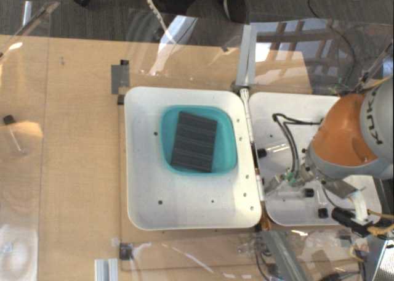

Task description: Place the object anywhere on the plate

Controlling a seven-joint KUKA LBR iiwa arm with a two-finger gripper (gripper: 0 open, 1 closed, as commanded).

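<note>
Resting on the teal plate (left bin), the dark ribbed block lies well apart from the gripper.

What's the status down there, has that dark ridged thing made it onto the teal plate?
Hand over right bin. Dark ridged block lying on teal plate, left bin. Nothing blocking.

A teal square plate sits in the left white bin, with a dark ribbed rectangular block lying flat on it. The grey arm with its orange band hangs over the right bin.
</note>
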